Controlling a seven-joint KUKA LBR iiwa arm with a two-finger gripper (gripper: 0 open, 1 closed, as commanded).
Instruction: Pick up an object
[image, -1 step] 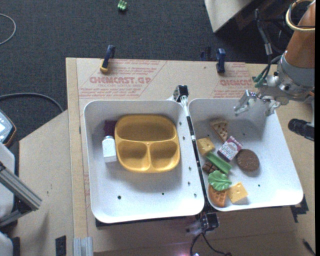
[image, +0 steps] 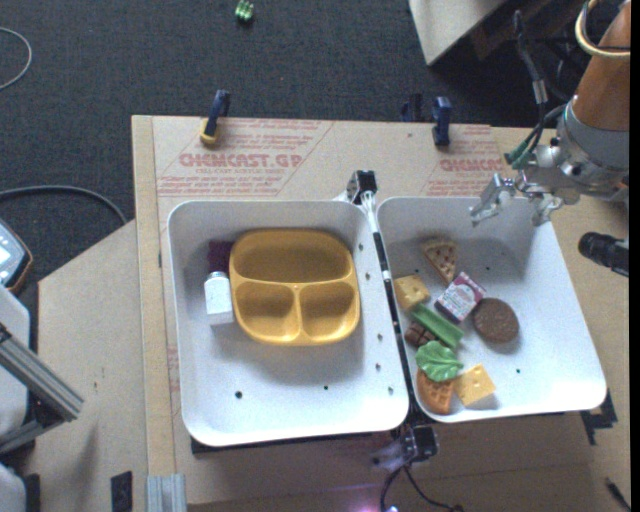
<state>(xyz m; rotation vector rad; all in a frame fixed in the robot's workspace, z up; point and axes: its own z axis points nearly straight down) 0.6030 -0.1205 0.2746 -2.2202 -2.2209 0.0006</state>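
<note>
My gripper (image: 514, 203) hangs over the far edge of the right bin (image: 560, 300), open, with nothing between its fingers. Below it in that bin lie a pizza slice (image: 440, 258), a yellow cheese cube (image: 410, 292), a small purple and white carton (image: 460, 298) and a round brown patty (image: 495, 321). Nearer the front lie a green pod (image: 437, 327), a green leaf (image: 437, 358), an orange waffle piece (image: 433, 393) and a cheese wedge (image: 477, 385). The gripper is well apart from all of them.
The left bin (image: 200, 380) holds a yellow divided plate (image: 295, 285), a small white bottle (image: 218, 297) and a dark purple thing (image: 220, 251) behind it. Clamps (image: 213, 115) stand on the board's far edge. The right bin's right half is bare.
</note>
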